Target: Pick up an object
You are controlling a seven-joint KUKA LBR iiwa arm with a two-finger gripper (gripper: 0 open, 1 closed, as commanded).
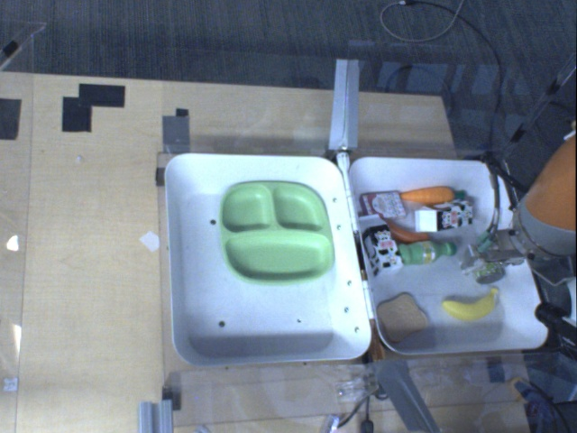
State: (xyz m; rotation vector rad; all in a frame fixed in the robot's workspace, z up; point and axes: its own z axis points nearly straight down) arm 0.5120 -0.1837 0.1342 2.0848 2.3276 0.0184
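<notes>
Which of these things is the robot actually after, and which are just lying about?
For the job: gripper; pickable items in the right bin: banana, carrot, green bottle, bread slice, small cartons.

Lying about: green divided plate in the left bin; cable.

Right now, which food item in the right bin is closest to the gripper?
The banana, yellow, lying just below the gripper. The carrot and the bread lie farther off.

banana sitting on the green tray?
No, the banana lies on the floor of the right bin, while the green tray sits in the left bin.
</notes>
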